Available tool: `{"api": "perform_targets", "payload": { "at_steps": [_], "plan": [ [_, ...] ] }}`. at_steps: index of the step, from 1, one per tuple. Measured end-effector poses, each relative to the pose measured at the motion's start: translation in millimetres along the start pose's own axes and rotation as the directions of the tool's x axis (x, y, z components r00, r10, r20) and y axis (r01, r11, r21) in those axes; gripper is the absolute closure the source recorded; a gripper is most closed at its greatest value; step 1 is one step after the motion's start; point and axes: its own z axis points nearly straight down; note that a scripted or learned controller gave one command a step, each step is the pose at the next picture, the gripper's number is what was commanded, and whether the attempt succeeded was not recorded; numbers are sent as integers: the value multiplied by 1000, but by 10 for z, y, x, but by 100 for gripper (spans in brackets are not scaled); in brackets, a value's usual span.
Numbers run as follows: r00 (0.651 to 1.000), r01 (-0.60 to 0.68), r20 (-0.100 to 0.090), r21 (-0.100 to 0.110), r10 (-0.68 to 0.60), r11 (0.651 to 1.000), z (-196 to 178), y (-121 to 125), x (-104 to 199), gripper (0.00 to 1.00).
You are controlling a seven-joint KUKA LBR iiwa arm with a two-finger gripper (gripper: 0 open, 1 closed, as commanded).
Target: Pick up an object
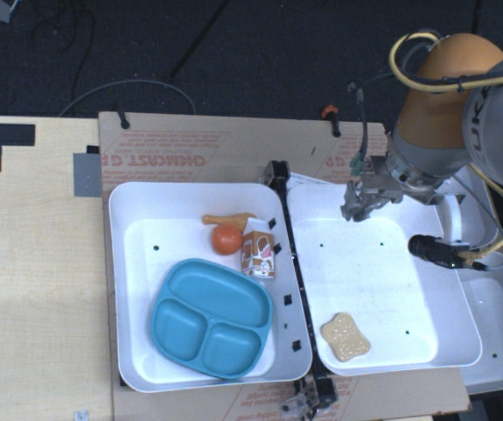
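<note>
Setting: a pale wooden surface (32, 270) carried a brown cardboard sheet (233, 152), and two shallow white bins sat side by side on that sheet.
Left bin (132, 235): it held four things, all apart from the arm.
Blue plate (211, 317): a teal divided tray with three compartments lay flat in the lower middle of the left bin.
Orange ball (226, 239): a small round red-orange piece sat just above the plate, near the bin's upper right.
Orange stick (229, 219): a thin orange shape lay just above the ball, touching or nearly touching it.
Small carton (258, 254): a brown and white printed box stood just right of the ball, close to the divider between the bins.
Right bin (383, 279): its floor was mostly bare white.
Tan cracker (346, 337): a flat, pale, biscuit-like piece lay at the lower left of the right bin, well apart from the gripper.
Arm (449, 103): grey with an orange band, it reached in from the right over the right bin's top edge.
Gripper (361, 202): dark and small, it hung over the upper part of the right bin with nothing seen in it; whether it was wide or narrow I cannot tell.
</note>
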Motion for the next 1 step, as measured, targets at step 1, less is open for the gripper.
{"api": "perform_targets", "payload": {
  "at_steps": [1],
  "plan": [
    [1000,1,-1,3,-1,1000,134,53,572,100]
  ]
}}
